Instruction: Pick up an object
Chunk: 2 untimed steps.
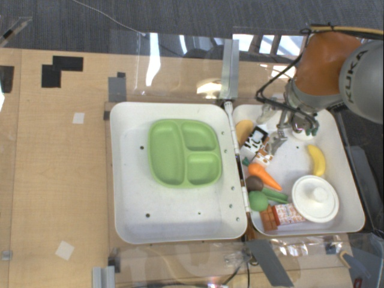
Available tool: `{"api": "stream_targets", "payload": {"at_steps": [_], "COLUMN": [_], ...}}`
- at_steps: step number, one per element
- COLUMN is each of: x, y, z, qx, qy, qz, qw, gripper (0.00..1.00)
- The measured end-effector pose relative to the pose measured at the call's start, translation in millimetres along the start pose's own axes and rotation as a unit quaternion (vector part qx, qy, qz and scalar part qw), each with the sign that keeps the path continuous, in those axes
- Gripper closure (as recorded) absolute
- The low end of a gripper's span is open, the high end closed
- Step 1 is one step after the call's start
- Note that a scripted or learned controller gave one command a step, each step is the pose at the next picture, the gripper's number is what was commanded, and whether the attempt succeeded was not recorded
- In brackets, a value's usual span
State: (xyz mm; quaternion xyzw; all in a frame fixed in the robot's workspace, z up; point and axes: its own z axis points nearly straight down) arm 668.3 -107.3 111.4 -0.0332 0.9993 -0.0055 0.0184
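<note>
Fingertips of the gripper [281,138] hang over the far part of the right bin [351,188], but whether they are spread or pressed together I cannot tell. Just left of them lies a black-and-white carton [257,141], beside a yellow piece [244,129] at the bin's far-left corner. A banana [317,160] lies to the right, a carrot [263,174] nearer, then a white lidded bowl [314,198]. A green divided plate [184,153] sits in the left bin [138,221].
</note>
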Motion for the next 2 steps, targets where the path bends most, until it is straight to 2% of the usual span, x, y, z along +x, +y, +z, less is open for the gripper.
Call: {"api": "stream_targets", "payload": {"at_steps": [1, 2], "x": [38, 52], "y": [8, 11], "z": [-4, -3], "qx": [0.003, 0.0], "qy": [-0.015, -0.004], "qz": [0.038, 0.042], "qw": [0.9992, 0.9991], "gripper": [0.0, 0.0]}}
